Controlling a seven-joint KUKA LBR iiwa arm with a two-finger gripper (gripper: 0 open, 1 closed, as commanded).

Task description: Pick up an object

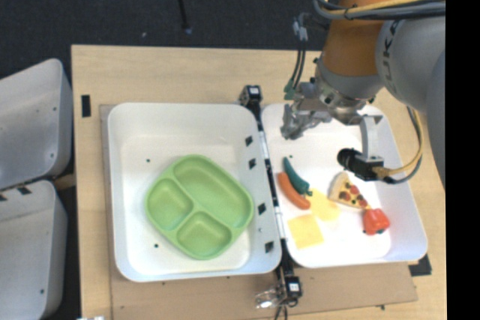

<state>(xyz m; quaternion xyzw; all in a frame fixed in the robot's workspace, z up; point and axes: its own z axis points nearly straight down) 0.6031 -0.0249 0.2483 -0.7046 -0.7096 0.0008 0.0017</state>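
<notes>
Closest to the lens is the arm's orange band [360, 26], with the grey arm [420, 60] coming in from the right and some cables looped over the top of it. Under that, the gripper [294, 124] hangs over the far left corner of the right bin [405, 236], close to the wall it shares with the other bin. Honestly can't make out whether it's spread or pressed together, the angle just doesn't show it. I don't see anything pinched in it, and it doesn't look to be touching any of the toys.

Working outward from the gripper: nearest to it, on the camera side, is a teal toy [297, 174] lying right against an orange-red sausage-shaped toy [294, 192], both slanted the same way. Further toward the camera are two yellow squares: the small one [325, 206] and the bigger one [305, 231], corners just about meeting. Off to the right of those sits a pizza slice toy [347, 192], and beyond it a red toy [376, 221], the farthest one from the gripper.

Way over on the other side of the gripper, the left bin [127, 161] has a green divided plate [199, 206] in it, well apart from everything else.
</notes>
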